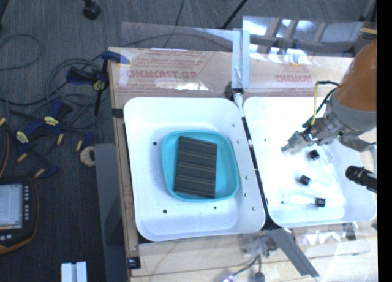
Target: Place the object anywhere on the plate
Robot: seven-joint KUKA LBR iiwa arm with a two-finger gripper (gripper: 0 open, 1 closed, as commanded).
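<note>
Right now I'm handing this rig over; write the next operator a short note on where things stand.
Gripper: over the right bin, at its upper middle; nothing seen held.
Dark ribbed block: lying flat on the teal plate in the left bin.
Done: the block appears placed on the plate.
Left: probably only backing the arm away; confirm the block is the intended object.
Small black parts lie loose in the right bin.
</note>
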